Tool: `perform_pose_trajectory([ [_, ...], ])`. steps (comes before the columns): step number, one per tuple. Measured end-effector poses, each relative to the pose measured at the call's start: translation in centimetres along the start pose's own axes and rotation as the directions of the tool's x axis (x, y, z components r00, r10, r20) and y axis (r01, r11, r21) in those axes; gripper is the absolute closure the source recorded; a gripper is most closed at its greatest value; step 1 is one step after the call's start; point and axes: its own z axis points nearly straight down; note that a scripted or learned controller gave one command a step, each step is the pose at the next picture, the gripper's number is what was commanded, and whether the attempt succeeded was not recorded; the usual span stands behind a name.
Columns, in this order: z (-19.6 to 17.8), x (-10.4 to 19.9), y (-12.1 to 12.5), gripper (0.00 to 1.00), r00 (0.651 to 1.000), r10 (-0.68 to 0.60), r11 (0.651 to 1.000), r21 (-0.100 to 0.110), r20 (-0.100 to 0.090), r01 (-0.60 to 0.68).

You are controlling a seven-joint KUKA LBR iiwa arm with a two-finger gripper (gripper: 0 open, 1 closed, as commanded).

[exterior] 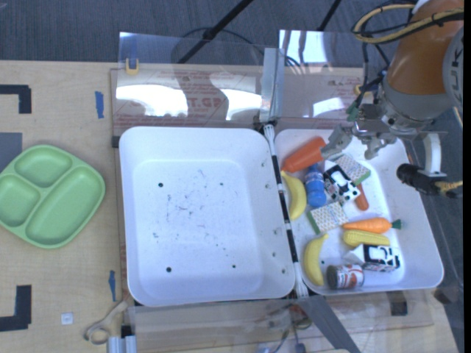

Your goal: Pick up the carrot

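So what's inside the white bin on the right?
The right white bin holds a small orange carrot with a green top, two yellow bananas, a blue bottle and more toys. What lies beneath the pile is hidden.

The carrot [366, 225] lies in the right bin [423, 219], right of two bananas [296, 195].

green divided plate [48, 195] far left on bench; left bin [199, 285] bare; right bin: two bananas [296, 195], blue bottle [316, 186], can [345, 276].
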Motion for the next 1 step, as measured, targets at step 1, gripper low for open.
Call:
perform_pose_trajectory([
  [1,4.79,-4.39,-9.53,0.00,0.996,0.095,0.996,-0.001,0.001,-0.095],
])
